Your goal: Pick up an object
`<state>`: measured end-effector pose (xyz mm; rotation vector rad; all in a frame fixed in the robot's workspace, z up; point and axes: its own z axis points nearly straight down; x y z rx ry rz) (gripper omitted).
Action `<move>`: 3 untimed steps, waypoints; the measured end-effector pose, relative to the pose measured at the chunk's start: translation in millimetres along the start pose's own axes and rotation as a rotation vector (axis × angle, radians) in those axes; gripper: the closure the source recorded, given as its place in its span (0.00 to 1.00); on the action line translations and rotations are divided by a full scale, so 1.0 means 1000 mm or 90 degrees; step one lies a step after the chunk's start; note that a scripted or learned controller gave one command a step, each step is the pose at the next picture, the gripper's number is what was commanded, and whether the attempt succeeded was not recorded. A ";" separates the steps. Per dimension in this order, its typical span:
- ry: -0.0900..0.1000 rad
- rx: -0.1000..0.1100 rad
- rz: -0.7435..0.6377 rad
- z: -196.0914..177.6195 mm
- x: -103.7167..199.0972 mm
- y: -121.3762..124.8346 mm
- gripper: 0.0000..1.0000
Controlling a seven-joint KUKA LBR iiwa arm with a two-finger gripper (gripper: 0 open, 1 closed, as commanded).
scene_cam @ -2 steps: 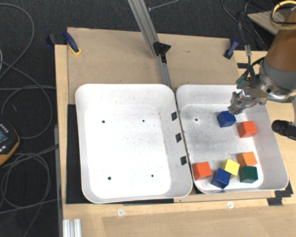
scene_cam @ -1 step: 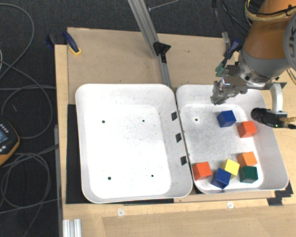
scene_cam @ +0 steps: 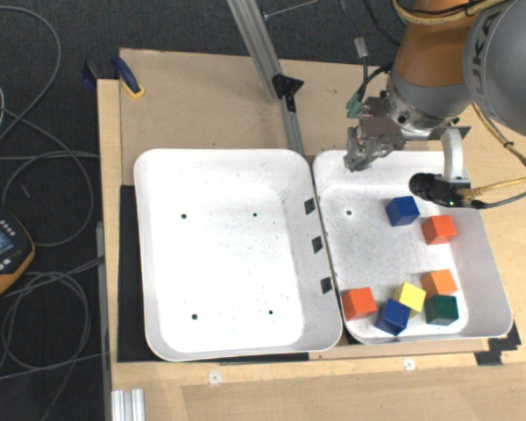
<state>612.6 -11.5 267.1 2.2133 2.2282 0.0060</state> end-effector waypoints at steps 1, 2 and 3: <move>0.000 0.000 0.000 0.002 0.052 0.025 1.00; 0.000 0.000 0.001 0.012 0.097 0.047 1.00; -0.002 0.001 0.003 0.011 0.094 0.047 0.00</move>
